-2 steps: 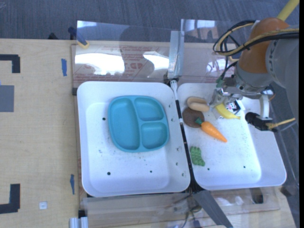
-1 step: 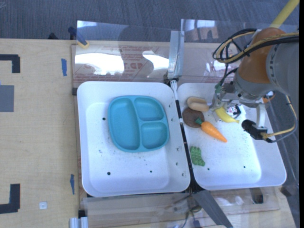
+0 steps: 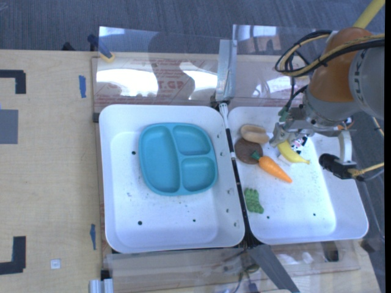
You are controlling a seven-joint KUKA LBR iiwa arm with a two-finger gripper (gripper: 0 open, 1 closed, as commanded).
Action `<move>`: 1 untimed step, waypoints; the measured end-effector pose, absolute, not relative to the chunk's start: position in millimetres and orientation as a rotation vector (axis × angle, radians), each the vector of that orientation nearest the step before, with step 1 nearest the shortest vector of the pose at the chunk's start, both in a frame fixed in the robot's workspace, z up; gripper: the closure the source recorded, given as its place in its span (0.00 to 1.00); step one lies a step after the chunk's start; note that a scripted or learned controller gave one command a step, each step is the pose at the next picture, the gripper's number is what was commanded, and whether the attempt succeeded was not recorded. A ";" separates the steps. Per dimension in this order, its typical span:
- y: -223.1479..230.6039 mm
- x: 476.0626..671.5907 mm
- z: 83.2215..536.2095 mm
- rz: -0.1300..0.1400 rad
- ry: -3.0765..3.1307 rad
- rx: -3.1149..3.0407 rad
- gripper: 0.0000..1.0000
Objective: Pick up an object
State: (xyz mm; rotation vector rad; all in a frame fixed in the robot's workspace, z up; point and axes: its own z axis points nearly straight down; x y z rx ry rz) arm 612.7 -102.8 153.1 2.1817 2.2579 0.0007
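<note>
Gripper (image 3: 286,137) was low over the right bin (image 3: 342,224), in its far half. The arm reached in from the right, with the orange band (image 3: 333,66) above the wrist. The wrist hardware hid the tips, so I could not tell whether the gripper was released or clenched. Nothing was visibly held.

A yellow toy banana (image 3: 293,154) lay flat on the bin floor just beside the gripper, on its near side. By closeness I judged it the likeliest target. Whether they were touching I could not say.

- A tan bread-like piece (image 3: 253,133) lay to the left of the gripper.
- A brown disc (image 3: 247,151) lay just on the near side of the tan piece.
- An orange carrot (image 3: 275,168) lay slantwise, its leafy end against the disc and its tip pointing toward the middle of the bin.
- A green leafy piece (image 3: 253,201) lay alone, nearer the camera and close to the wall between the bins.

The toys were bunched in one corner, probably just where they happened to land. That crowding left little room to close on the banana without nudging the carrot.

The left bin (image 3: 116,224) held a blue divided plate (image 3: 178,159), set flat. None of its compartments held any toys, and it was well apart from the arm.
</note>
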 end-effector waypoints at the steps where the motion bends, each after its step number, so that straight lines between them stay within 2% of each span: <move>1: -49.6 636.2 244.5 0.006 2.292 2.145 1.00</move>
